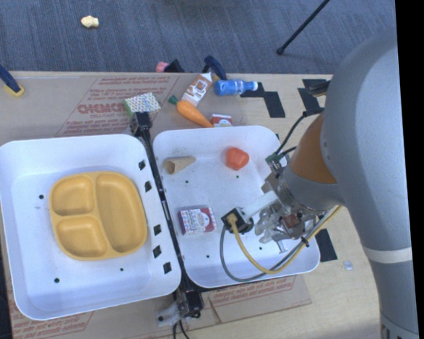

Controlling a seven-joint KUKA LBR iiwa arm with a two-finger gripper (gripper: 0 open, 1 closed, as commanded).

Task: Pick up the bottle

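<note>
Looking down at a slant on a table (35, 326) covered with brown cardboard, two shallow white bins sit side by side. Nearest the viewer, the grey arm (374, 154) with its orange band reaches in from the right, and its gripper (280, 225) hangs low over the near right corner of the right bin (204, 271), trailing yellow and black cables. Whether the gripper is spread or closed cannot be told, and nothing is seen held in it.

Just left of the gripper, inside the same bin, lies a small red and white packet (196, 220); its printing is too small to read. Farther back in that bin rest a red tomato-like toy (236, 157) and a tan cone (178, 164), loose and apart, probably scattered as things to pick from. The left bin (12, 215) holds a yellow divided plate (98, 214), lying flat near its middle.

Beyond the bins, outside them on the cardboard, lies the bottle (233, 87), blue with a white cap end, on its side just behind the right bin's far rim. It is well apart from the gripper, so the pick looks not yet begun. Beside it are an orange carrot toy (193, 113) and a white and orange carton (198, 88). Red lettering on the cardboard begins "CHEM"; the rest is unclear.
</note>
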